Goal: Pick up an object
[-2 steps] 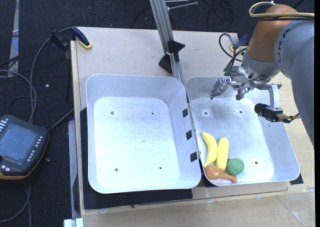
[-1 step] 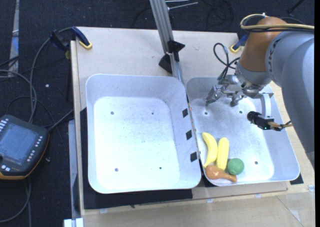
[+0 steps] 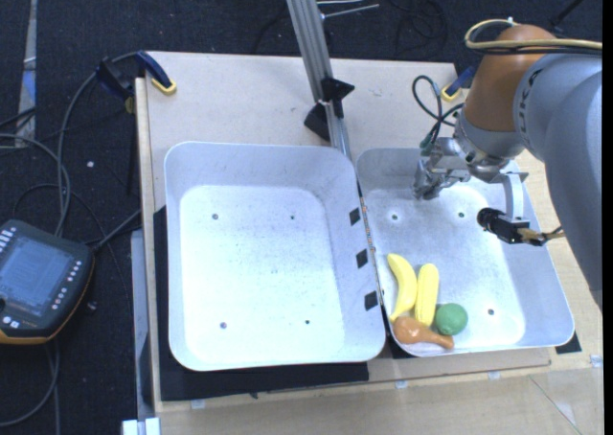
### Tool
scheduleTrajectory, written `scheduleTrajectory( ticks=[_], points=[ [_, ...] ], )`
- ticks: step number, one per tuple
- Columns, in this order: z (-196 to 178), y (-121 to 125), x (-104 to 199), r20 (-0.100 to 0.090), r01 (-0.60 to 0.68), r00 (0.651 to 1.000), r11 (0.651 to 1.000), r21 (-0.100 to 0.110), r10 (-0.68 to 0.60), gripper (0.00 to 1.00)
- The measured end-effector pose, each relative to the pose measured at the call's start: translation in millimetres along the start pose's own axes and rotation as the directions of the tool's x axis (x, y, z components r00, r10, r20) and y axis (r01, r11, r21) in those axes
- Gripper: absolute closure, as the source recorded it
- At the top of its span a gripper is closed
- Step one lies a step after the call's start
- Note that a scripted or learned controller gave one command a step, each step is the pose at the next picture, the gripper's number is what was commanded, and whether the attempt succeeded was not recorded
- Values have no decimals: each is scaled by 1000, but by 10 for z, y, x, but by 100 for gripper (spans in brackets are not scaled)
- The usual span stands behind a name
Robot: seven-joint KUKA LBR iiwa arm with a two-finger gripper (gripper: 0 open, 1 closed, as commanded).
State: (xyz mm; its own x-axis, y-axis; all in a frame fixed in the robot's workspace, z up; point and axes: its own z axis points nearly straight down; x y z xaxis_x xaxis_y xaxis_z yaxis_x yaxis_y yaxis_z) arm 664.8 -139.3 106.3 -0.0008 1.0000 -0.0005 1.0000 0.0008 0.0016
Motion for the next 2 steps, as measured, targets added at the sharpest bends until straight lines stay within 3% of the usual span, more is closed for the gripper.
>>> scheduleTrajectory(
  ticks=[2],
  points=[
    [-942,5,85,0,0,1000,1000,-2,0,100]
  ],
)
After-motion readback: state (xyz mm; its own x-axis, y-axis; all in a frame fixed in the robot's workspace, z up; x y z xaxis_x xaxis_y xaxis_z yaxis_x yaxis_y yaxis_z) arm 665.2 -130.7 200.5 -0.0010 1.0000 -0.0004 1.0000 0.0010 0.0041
